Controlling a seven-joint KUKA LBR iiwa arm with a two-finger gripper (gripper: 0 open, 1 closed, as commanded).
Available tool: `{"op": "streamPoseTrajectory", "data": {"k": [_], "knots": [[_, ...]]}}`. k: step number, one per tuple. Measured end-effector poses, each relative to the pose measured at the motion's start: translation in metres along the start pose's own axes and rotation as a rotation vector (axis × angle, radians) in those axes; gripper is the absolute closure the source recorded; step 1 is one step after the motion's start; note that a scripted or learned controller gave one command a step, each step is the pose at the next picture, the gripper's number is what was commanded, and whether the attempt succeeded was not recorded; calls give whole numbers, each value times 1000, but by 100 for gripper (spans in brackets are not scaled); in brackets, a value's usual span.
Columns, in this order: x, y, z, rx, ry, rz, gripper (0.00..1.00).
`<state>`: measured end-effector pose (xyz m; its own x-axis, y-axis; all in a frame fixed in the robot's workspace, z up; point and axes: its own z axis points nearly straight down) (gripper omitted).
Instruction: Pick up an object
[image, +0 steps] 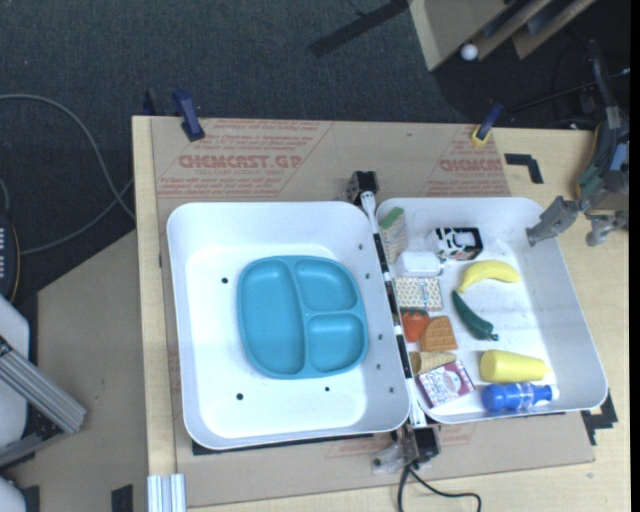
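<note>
Grey two-finger end effector (573, 222) hangs open over the right white bin's (560, 290) upper right rim, I see, gripping nothing; yellow plastic banana (488, 274) lies well left inside.

Claw (573, 218) fingers too blurred to read, the arm (612, 150) above cut by the right edge.

The gripper (573, 226) hangs at the far right corner of the right bin (570, 290), just at its rim. Its two grey fingers (545, 222) are spread wide apart and point downward and outward, with nothing between them. The wrist above them runs up toward the right edge, where the rest of the arm (608, 150) enters.
</note>
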<state>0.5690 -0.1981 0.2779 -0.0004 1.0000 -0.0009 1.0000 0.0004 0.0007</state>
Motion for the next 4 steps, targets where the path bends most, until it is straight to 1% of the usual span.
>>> {"op": "streamPoseTrajectory", "data": {"k": [1,2,3,4], "knots": [[45,38,111,3,2,-1,0],[75,11,190,-4,0,-1,0],[69,-30,185,-4,0,1,0],[46,45,191,4,3,-1,0]]}}
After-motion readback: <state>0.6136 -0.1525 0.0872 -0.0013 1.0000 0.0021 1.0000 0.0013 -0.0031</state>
